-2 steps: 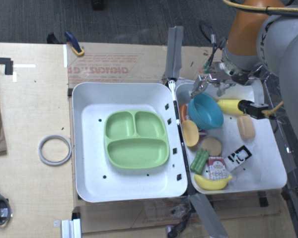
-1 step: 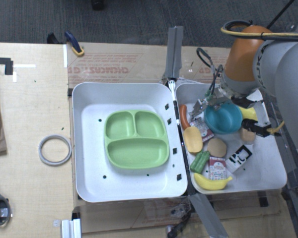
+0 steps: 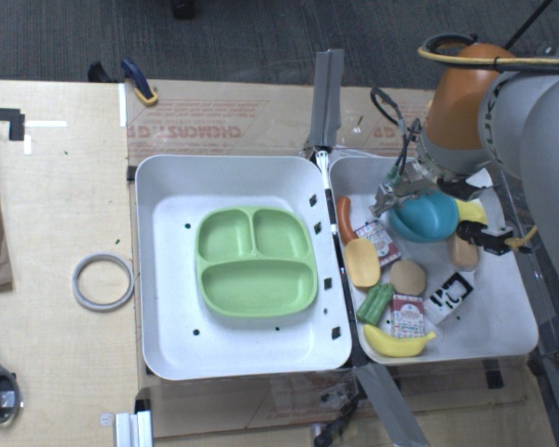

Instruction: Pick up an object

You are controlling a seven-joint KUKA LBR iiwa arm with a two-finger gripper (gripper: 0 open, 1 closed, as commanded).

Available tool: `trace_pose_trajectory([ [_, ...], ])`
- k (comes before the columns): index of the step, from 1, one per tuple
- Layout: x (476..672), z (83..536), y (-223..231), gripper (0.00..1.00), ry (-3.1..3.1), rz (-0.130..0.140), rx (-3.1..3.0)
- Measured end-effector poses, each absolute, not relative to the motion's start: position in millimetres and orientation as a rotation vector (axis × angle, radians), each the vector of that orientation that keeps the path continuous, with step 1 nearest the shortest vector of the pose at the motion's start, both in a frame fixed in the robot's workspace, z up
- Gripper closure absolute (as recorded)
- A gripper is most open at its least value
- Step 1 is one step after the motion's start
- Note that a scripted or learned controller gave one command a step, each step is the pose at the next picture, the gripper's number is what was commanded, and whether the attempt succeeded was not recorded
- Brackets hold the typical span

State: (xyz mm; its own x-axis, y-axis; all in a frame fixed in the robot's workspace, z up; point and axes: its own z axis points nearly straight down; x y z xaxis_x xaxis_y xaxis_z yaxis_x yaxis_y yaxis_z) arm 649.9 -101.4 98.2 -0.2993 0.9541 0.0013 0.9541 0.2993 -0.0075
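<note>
The right bin (image 3: 503, 329) holds several small items. Among them are a teal bowl-shaped object (image 3: 427, 217), an orange stick (image 3: 343, 216), a pale yellow lump (image 3: 361, 263), a tan round piece (image 3: 408, 277), a green cucumber (image 3: 375, 303), a red box (image 3: 408, 318) and a banana (image 3: 398, 344). My gripper (image 3: 395, 192) hangs low over the back of this bin, right at the teal object's left edge. The wrist hides whatever lies directly beneath it. Nothing is visibly held.
A green divided plate (image 3: 256, 262) lies in the left bin (image 3: 158, 250). A black-and-white card (image 3: 450, 293) and a yellow piece (image 3: 472, 210) sit near the arm. On the bench to the left are a tape ring (image 3: 103, 280) and a blue clamp (image 3: 140, 81).
</note>
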Motion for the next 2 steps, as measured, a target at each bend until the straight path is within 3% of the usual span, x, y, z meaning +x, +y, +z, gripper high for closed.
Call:
trace_pose_trajectory([
  [1,658.0,91.5,-99.8,1.00,-2.337,0.010,-2.090],
  [2,658.6,187.2,-40.3,1.00,-2.147,0.010,-2.288],
])
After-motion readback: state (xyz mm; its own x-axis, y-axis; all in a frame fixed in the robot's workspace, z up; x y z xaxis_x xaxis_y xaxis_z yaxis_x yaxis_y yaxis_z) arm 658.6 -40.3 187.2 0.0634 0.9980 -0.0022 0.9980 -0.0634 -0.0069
